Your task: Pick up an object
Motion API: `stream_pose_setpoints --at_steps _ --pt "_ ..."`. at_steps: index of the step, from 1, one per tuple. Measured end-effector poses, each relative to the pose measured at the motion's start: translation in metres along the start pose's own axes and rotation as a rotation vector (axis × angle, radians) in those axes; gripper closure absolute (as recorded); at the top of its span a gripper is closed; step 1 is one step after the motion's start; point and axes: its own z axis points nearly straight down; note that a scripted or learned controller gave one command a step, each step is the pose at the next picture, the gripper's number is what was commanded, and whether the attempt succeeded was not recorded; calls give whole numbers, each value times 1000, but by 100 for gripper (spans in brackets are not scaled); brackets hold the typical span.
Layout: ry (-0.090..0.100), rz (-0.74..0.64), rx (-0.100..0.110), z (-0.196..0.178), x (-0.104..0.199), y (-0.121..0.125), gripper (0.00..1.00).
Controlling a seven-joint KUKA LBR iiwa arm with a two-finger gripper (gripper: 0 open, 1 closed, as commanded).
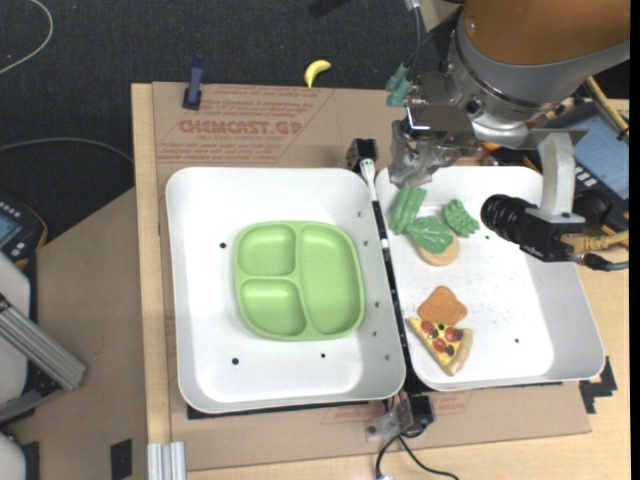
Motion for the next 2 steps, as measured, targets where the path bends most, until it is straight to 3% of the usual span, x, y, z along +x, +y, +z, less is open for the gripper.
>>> stream_pose_setpoints --at_steps 1,2 --pt "-2 8 12 88 -64 25 100" --pt "0 -2 0 77 -32 50 100"
